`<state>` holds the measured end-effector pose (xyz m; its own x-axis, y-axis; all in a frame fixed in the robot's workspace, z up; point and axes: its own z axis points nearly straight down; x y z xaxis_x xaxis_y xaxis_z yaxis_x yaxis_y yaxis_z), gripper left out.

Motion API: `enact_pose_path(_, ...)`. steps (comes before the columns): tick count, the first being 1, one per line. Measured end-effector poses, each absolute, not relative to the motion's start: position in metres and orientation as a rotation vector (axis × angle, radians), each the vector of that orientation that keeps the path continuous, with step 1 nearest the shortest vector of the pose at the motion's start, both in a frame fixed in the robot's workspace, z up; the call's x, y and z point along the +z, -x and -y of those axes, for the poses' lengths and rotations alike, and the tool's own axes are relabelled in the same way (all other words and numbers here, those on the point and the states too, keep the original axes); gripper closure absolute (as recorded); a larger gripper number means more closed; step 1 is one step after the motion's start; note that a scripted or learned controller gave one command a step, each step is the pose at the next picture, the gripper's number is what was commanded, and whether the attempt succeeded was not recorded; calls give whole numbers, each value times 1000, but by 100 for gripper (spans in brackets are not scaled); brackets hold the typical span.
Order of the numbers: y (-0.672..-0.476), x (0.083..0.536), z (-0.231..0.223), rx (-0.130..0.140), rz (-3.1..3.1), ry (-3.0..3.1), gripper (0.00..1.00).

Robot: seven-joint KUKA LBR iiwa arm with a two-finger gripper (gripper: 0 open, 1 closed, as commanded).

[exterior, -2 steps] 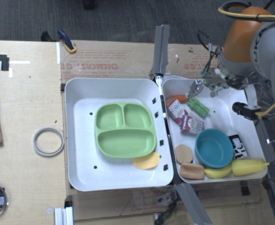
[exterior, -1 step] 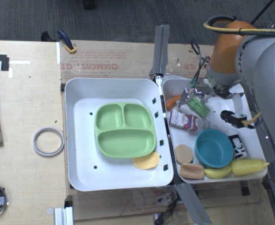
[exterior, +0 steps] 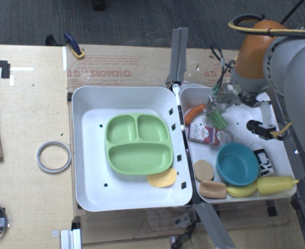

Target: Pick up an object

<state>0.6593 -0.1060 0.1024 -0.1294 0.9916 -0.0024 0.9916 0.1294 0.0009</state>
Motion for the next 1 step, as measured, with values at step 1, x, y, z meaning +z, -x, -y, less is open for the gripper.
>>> enact_pose_path(1,-659,222,43,0,-2329,-2106,100)
